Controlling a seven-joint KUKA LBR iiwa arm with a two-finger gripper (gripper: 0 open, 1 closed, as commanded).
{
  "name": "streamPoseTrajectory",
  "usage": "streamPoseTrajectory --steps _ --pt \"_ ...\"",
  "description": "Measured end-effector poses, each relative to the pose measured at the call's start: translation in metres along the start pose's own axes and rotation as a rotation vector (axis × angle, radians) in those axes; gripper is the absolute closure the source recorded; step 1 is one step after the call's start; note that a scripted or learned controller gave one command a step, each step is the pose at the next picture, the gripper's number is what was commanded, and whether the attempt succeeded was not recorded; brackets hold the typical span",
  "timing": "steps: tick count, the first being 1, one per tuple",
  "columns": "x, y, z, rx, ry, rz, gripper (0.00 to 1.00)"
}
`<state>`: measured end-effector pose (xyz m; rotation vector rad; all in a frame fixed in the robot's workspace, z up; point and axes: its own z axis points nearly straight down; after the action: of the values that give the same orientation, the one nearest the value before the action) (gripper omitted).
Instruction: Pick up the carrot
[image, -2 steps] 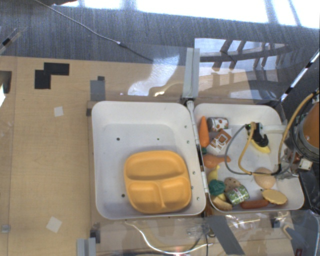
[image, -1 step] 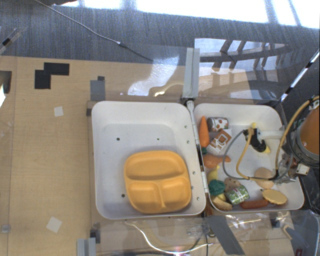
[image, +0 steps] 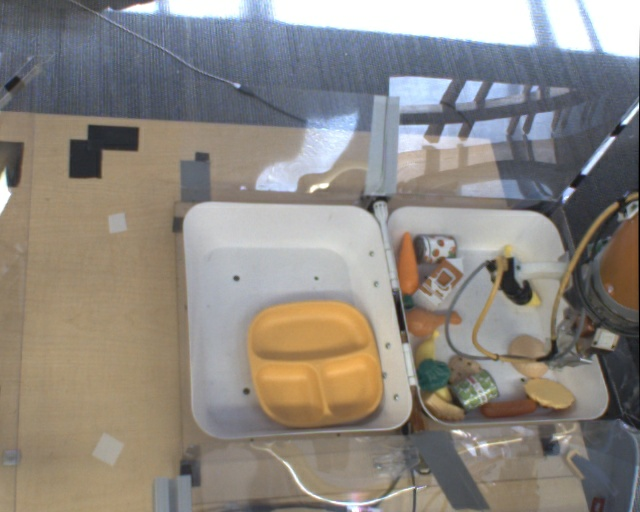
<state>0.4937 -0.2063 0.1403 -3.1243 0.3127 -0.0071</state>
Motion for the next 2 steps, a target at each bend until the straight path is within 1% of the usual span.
streamPoseTrajectory --steps 1,2 --pt "0.0037 -0.0014 -0.0211 0.001 0.003 0.001 1.0" --pt "0.0119 -0.0032 -0.0239 0.001 0.002 0.001 1.0"
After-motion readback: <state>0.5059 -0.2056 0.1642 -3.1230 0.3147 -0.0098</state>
